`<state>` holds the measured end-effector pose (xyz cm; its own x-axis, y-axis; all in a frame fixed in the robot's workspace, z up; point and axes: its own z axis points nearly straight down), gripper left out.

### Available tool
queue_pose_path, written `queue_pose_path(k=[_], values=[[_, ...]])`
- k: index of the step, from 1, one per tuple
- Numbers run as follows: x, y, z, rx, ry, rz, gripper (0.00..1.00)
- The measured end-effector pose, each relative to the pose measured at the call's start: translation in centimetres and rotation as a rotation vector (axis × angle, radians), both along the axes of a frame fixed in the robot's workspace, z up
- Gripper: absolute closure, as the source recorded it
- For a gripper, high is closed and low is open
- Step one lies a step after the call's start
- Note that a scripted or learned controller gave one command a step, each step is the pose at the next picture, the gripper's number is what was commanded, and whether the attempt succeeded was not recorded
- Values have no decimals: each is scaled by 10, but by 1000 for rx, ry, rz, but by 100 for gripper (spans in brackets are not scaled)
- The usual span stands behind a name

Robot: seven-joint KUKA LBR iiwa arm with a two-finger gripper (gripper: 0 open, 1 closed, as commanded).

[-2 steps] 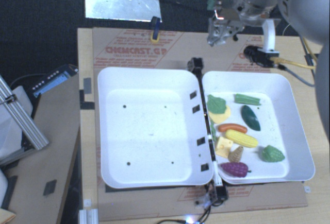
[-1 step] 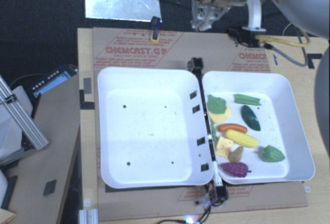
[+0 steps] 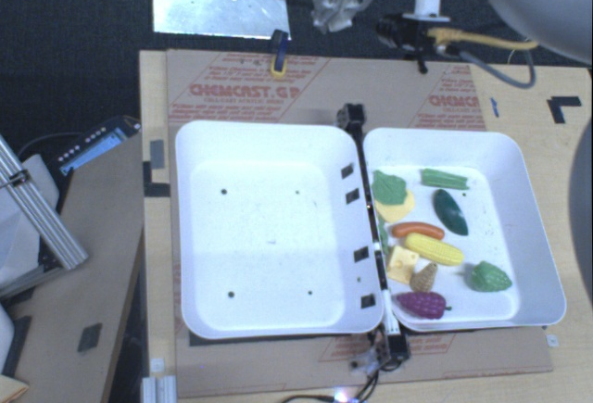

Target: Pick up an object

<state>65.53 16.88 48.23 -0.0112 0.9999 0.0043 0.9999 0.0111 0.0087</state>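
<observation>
I see the pincer (image 3: 341,3) hanging at twelve o'clock above the surface (image 3: 306,81); whether it is closed I cannot tell. Toy corn (image 3: 435,249) lies in the right bin (image 3: 528,207).

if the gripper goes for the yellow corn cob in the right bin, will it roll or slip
The corn cob looks rounded and elongated, so it may roll sideways if nudged. Its glossy, molded look suggests stiff, light, possibly slippery plastic. The orange carrot lies against it, and the cheese wedge sits close, so fingers may bump either.
</observation>
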Motion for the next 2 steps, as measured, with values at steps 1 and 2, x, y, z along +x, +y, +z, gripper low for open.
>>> queue_pose_path(k=[1, 2], values=[[-65, 41, 57, 0, 3, 0, 100], [1, 15, 50, -5, 6, -13, 100]])
